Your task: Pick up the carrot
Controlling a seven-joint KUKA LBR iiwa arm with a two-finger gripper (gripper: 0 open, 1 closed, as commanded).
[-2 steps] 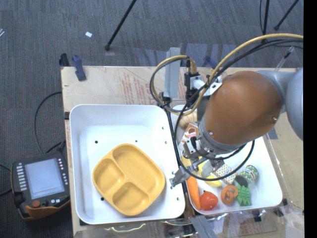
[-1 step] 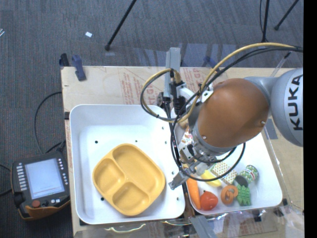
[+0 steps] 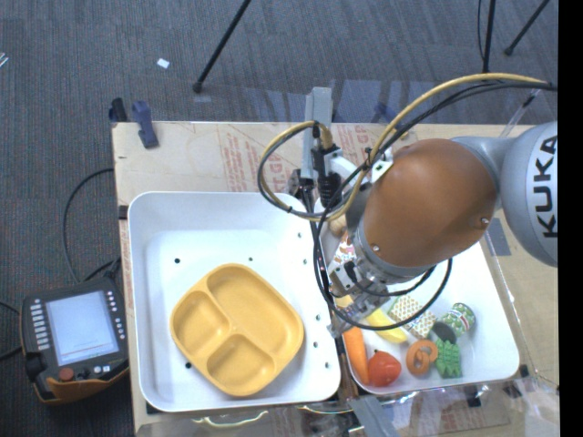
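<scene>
Grey-and-orange arm (image 3: 428, 208) filled the frame's right, over the right bin (image 3: 506, 330) | yellow divided plate (image 3: 237, 328) lay lower centre-left | gripper (image 3: 357, 306) just above the carrot (image 3: 356, 355), bottom centre-right; finger state: cannot tell

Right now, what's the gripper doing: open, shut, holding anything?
Gripper: cannot be told; it sits under the orange wrist band, just above the long orange carrot lying in the right white bin.
</scene>
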